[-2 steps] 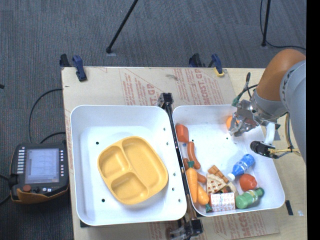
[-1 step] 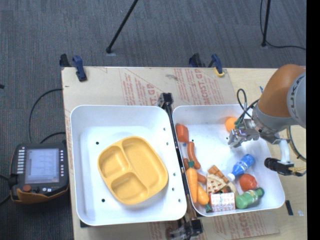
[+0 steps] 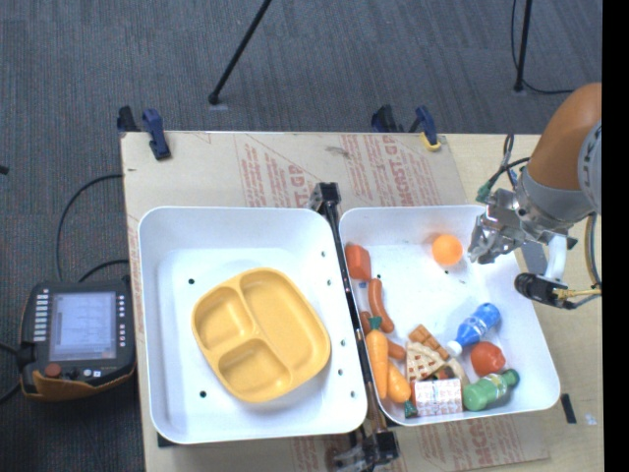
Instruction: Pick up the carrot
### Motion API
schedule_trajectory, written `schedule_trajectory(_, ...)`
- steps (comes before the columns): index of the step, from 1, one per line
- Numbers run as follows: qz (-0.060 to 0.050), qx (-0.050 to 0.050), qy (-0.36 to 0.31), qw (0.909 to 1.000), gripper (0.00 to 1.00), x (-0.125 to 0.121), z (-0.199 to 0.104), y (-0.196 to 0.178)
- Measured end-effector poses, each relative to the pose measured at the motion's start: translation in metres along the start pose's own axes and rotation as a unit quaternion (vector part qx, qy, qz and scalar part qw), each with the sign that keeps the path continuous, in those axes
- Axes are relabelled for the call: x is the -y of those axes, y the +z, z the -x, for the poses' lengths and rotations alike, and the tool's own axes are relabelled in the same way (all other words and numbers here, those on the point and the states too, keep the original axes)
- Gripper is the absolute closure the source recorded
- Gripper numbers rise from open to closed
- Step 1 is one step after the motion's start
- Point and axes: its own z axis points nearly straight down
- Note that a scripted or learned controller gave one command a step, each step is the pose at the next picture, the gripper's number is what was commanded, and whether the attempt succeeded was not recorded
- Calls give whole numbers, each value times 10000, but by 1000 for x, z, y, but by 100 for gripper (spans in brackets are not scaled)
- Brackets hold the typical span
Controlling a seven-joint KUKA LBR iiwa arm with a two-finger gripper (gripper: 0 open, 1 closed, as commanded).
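Inside the right bin (image 3: 444,226) lies the carrot (image 3: 377,361); jaws' state I cannot tell.

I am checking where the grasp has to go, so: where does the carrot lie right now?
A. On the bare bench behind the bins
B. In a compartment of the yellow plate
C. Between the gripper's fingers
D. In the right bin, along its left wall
D: the carrot lies lengthwise by the left wall of the right bin, beside the sausages, well away from the gripper at that bin's far right edge.
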Motion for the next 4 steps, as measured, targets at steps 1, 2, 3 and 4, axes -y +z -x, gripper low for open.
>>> schedule_trajectory(1,-10,-3,-2227,9749,100,56,-29,58)
schedule_trajectory(2,-51,0,-2642,9645,100,-8,-16,59)
schedule_trajectory(3,-48,-5,-2628,9648,100,-9,-16,49)
schedule_trajectory(4,-48,-5,-2625,9649,0,-9,-16,49)
